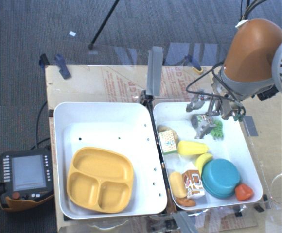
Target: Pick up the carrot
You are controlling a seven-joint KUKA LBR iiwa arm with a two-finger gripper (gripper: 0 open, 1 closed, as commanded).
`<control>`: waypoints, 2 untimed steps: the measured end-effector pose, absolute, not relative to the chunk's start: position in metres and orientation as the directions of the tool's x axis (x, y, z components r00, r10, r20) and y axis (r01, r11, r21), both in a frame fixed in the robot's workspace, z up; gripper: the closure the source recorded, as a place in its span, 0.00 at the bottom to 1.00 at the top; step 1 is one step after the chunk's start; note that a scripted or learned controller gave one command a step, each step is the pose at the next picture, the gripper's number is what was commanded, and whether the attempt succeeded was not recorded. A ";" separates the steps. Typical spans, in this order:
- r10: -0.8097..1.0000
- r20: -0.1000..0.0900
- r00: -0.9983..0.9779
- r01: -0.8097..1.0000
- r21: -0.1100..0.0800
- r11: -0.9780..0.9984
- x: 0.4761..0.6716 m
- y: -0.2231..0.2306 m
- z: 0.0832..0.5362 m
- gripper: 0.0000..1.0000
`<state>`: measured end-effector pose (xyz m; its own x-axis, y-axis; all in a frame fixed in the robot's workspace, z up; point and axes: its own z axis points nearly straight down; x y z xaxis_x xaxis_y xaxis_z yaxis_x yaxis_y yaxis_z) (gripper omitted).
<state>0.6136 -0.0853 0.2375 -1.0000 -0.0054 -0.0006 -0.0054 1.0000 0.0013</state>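
**Carrot (243, 192) being left waiting while the gripper (206, 126) is being held at the bin's far end**

In the camera view, the reach-in step is being played: the gripper is being held low over the far part of the right bin (250, 155), just beside a green leafy piece (217, 129). Whether the pincer is spread or pressed together cannot be told, and nothing is being seen pinched in it. The orange-red piece lying in the bin's near right corner is being taken as the carrot, though its shape is small and hard to read. It is lying well apart from the gripper.

The next move is being judged as a shift toward that near corner, then a careful descent. Trouble is being posed by the blue bowl (220, 177), touching or nearly touching the carrot, and by the bin wall on the other side. Yellow fruit (192, 147), a patterned box (167, 141) and a small carton (193, 183) are being crowded further left. In the left bin (102, 118), a yellow divided plate (100, 179) is being kept well out of it.
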 end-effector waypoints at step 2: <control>0.371 0.000 -0.929 0.371 0.001 0.929 0.615 0.017 0.187 0.00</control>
